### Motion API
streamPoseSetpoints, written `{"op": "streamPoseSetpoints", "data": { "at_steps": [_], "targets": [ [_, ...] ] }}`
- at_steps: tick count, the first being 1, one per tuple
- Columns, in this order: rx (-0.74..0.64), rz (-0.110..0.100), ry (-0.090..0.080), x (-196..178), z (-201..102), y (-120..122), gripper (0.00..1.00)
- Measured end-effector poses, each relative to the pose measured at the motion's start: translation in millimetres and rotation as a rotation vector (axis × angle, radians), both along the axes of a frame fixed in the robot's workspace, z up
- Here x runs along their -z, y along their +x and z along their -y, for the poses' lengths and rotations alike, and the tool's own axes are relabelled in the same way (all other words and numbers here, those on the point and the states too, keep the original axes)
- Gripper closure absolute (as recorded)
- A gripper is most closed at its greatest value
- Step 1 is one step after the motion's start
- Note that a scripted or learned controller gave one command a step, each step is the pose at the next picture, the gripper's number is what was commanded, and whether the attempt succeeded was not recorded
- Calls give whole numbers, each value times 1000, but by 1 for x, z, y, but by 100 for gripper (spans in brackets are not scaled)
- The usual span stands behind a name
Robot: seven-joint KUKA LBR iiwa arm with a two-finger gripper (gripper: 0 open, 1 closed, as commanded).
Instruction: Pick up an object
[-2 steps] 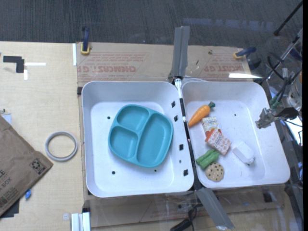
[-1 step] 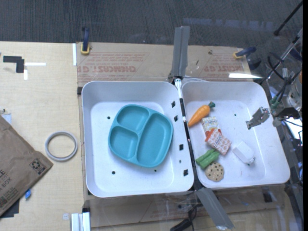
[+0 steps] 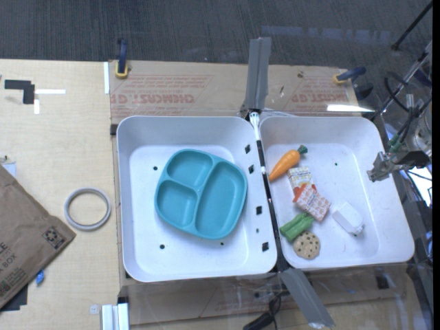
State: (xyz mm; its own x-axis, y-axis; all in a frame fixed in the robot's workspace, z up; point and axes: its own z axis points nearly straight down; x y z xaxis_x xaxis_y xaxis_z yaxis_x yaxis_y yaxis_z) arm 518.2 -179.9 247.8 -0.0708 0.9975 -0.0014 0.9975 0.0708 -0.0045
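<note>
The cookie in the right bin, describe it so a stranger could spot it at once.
Look in the right bin, at the cluster of toy food left of centre. At the cluster's near end, just below the green vegetable, lies the cookie: the one flat, round, tan piece with dark specks.

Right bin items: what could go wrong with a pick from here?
1. The carrot, snack packets, green pod and cookie lie close together, so closing fingers may nudge a neighbour or catch two.
2. The white block blends with the right bin, so it may be easy to misjudge.
3. The gripper sits at the bin's right rim and might clip it while descending.
</note>
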Motion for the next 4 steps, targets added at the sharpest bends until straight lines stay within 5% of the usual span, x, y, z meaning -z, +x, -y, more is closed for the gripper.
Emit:
{"op": "streamPoseSetpoints", "data": {
  "at_steps": [1, 2, 4],
  "targets": [
    [0, 0, 0, 0, 0, 0, 0],
    [-24, 15, -1, 134, -46, 23, 0],
    [171, 12, 2, 153, -87, -38, 0]
  ]
}}
